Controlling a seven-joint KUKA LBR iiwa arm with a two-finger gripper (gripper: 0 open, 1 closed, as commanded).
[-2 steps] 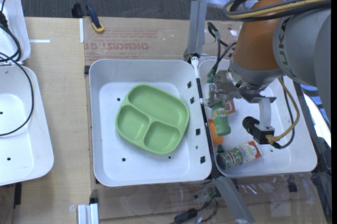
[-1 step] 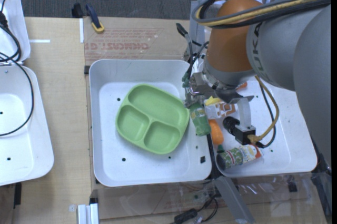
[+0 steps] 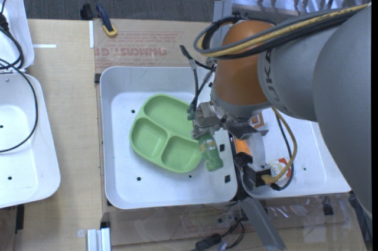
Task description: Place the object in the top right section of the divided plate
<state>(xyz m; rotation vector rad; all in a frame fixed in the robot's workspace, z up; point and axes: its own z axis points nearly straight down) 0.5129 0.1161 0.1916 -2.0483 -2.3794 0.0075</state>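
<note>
My tool (image 3: 205, 135) hangs low in the bin (image 3: 121, 185) that carries the green divided plate (image 3: 155, 126), at the plate's right rim. Can't tell if the tool is apart or together; the wrist body blocks that part. A small green bottle-like object (image 3: 212, 159) sits right under the tool, tilted, touching or overlapping the plate's lower right edge. Can't tell if it's gripped or just resting there. It is not inside any of the 3 plate sections; most of it lies off the rim toward the bin floor.

The plate lies flat, turned at an angle, 1 large section toward the upper left and 2 smaller ones toward the lower right. My arm (image 3: 307, 61) covers much of the second bin (image 3: 322, 170) on the right. An orange-and-white item (image 3: 257, 121) peeks out there beside the wrist.

Behind the bins a cardboard sheet (image 3: 142, 50) with red print lies on the desk (image 3: 59, 37). A blue and yellow clamp (image 3: 106, 20) sits at its top left corner. A white tray (image 3: 29, 143) with a black cable (image 3: 23, 126) is at far left.
</note>
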